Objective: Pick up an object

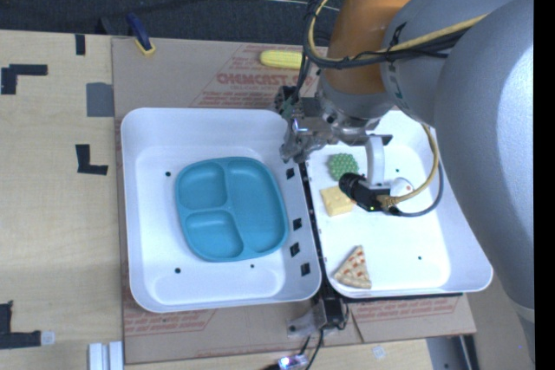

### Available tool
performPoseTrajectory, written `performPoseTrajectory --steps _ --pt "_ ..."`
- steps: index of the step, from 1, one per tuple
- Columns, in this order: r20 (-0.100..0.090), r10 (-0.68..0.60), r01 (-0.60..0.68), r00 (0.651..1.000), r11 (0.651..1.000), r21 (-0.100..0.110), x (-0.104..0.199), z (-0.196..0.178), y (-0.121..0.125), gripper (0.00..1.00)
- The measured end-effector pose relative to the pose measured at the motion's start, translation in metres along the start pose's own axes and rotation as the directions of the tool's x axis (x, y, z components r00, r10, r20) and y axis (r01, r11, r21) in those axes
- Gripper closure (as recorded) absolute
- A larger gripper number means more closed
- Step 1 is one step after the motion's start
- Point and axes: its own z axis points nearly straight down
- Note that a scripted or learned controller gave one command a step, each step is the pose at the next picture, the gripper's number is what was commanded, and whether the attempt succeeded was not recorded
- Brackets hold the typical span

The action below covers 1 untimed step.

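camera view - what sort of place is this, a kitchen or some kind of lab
Most likely a robotics lab bench. A grey arm with an orange band reaches over two white bins, which hold a blue divided plate and toy food such as a pizza slice. Black tape marks dot the bench.

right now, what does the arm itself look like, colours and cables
The arm is bulky, rounded and grey, with an orange band above the wrist. Thin yellow and black cables loop around the orange section. The gripper is dark metal hardware, and a black cable curls below it over the right bin.
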Motion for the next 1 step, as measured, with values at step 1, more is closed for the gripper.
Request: performPoseTrajectory --steps 1 --pt "0.001 0.001 -0.001 1.000 1.000 0.001 0.0481 0.0027 -0.0057 1.00"
